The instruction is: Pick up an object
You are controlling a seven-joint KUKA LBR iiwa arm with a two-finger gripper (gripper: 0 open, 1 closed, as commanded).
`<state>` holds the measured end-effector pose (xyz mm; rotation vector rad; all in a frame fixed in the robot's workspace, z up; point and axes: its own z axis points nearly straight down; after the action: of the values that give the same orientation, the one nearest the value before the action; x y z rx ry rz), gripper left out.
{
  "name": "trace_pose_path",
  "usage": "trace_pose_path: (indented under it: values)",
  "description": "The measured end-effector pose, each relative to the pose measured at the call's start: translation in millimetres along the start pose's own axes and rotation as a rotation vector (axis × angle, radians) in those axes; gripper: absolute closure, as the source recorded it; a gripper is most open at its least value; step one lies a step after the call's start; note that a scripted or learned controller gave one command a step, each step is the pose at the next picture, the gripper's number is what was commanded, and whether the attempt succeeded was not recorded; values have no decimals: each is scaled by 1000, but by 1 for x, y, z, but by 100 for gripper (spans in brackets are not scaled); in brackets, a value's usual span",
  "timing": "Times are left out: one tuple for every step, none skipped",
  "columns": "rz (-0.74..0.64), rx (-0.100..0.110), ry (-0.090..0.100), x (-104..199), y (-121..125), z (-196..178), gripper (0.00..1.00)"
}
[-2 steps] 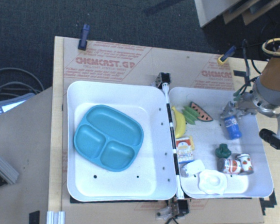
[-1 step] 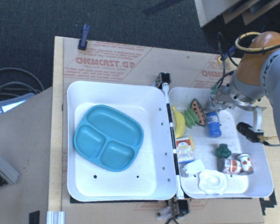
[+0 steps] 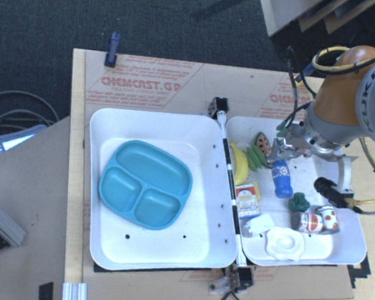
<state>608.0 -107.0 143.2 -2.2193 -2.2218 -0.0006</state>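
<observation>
While my gripper [image 3: 284, 148] hangs low in the right bin [image 3: 355, 249], I cannot tell how it stands. Just below it lies a blue plastic bottle [image 3: 281, 178], tilted, its white cap toward me. Beside the gripper, to its left, sit a watermelon slice [image 3: 262, 143] and a green pod [image 3: 256, 158], then a smooth yellow banana [image 3: 239, 165] along the bin wall. Further down from it lie a small printed carton [image 3: 246, 197], a dark green lump [image 3: 298, 203], a red and white can [image 3: 316, 221] on its side, and a round white cup [image 3: 284, 243]. Well off to the left, the other bin [image 3: 101, 243] holds a glossy teal plate [image 3: 145, 184] with three compartments. Both bins rest on a cardboard-topped desk [image 3: 147, 84].
</observation>
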Motion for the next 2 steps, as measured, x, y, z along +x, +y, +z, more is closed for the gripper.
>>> trace_pose_path:
  values:
    - [2, 1, 0, -5, -57, -28, 100]
    - [2, 0, -2, 9, -65, 35, 100]
